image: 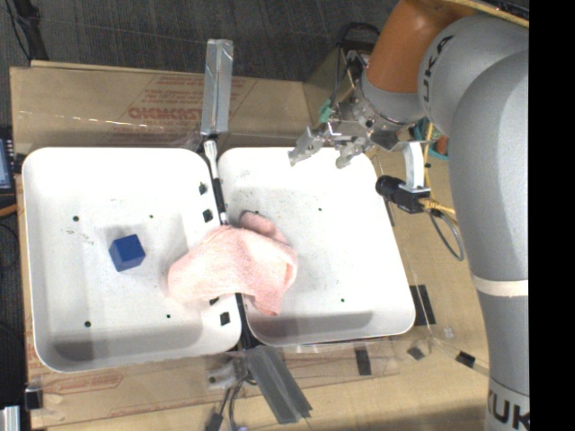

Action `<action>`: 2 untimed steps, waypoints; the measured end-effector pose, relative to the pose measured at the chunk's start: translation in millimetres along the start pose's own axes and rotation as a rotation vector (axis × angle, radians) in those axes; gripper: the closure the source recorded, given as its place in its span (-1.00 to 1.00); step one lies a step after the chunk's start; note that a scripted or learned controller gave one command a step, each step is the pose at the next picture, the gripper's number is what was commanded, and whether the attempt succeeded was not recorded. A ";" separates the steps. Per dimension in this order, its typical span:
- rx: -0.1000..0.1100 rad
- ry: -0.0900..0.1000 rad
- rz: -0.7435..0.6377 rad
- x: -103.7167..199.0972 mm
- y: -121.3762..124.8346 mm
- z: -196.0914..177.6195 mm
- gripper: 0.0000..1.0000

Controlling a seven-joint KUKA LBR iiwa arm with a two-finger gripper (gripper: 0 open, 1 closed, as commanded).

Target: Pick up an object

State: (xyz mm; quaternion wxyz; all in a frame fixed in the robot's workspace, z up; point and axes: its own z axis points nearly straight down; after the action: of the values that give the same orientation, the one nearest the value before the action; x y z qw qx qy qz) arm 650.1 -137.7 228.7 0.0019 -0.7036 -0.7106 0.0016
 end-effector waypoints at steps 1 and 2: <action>0.000 -0.001 -0.089 27.2 -20.7 89.6 -1.00; -0.001 0.001 -0.295 38.8 -62.8 137.4 -1.00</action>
State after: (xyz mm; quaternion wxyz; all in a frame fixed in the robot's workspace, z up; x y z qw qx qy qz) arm 586.3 -99.5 91.6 0.0021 -0.5915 -0.8063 0.0009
